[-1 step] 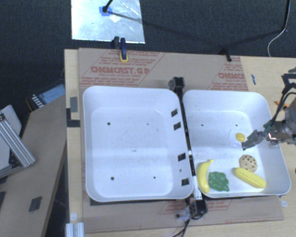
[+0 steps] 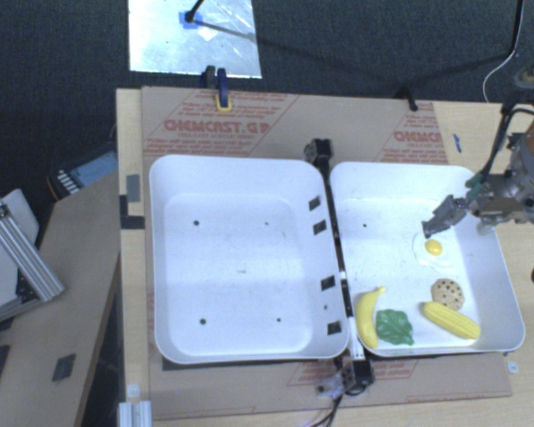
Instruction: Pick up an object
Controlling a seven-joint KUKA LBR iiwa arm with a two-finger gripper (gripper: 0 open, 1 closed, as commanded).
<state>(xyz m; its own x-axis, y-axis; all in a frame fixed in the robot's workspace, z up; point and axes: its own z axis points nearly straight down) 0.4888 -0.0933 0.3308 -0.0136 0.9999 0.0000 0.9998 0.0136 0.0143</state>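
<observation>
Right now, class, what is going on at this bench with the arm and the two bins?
A robot arm reaches in from the right over the right bin, with its gripper low above a fried egg toy. Nothing shows between its fingers, so no object is picked up yet. Near that bin's front edge lie a banana, a green leafy piece, a cookie and a corn cob. The left bin sits alongside.

Grey arm (image 2: 516, 194), dark jaws.

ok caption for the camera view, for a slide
Gripper above a fried egg in the right bin.
</observation>
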